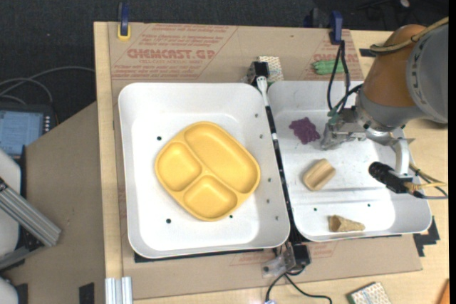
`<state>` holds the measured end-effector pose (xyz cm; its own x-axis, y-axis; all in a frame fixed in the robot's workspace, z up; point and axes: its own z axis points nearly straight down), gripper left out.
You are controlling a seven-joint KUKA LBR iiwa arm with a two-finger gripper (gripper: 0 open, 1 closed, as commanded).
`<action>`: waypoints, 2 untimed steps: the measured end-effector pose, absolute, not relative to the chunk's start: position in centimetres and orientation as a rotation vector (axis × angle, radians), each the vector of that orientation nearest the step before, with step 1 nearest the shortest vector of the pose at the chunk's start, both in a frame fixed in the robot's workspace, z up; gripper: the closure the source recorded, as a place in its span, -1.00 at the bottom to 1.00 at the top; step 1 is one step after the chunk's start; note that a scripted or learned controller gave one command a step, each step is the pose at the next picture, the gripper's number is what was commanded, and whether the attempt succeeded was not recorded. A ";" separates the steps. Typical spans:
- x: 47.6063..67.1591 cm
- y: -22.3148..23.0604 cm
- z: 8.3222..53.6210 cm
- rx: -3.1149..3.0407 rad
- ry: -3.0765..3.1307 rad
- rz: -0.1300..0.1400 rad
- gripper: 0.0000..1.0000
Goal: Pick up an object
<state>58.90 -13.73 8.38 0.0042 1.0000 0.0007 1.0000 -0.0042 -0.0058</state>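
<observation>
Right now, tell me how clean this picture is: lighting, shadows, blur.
In the camera view, light is even and soft; the yellow tray and both white bins read crisply, with faint shadows at the rims. The arm's orange band looks slightly soft at the right, and the gripper beside the purple object is dim against grey metal.

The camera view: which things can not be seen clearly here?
- Tool: in the camera view, its fingers are too small and too dark to read.
- Arm: cut off by the right edge.
- Purple object: blurred, its kind is unclear.
- Green object behind the right bin: partly hidden by cables.
</observation>
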 end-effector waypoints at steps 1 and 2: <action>59.1 -9.4 11.0 -2.218 -2.226 -0.003 1.00; 59.0 -9.7 10.8 -2.221 -2.222 0.000 -1.00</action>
